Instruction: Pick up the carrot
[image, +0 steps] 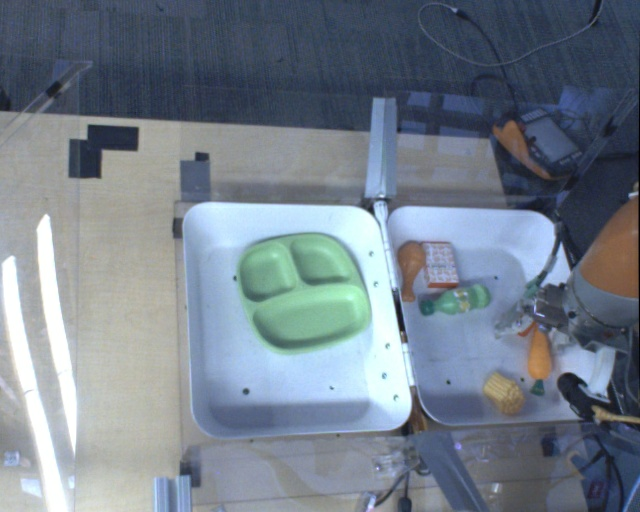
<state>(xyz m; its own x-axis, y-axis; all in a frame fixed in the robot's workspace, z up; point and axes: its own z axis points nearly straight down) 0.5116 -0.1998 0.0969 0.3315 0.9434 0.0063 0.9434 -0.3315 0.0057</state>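
The carrot (540, 354) is a short orange root lying roughly upright against the right side of the right bin (470, 225), with a bit of green at its lower end. My gripper (531, 320) hangs directly over the carrot's upper end, touching or nearly touching it. The metal wrist hides the top of the carrot. The grey arm with its orange band (612, 262) comes in from the right, over the bin's right wall.
The right bin also holds a corn cob (503, 392) near the front, a green bottle (455, 300) in the middle, a small red-and-white box (440, 264) and an orange-brown food piece (410, 266) at the back left. A green divided plate (303, 293) sits in the left bin (215, 380).
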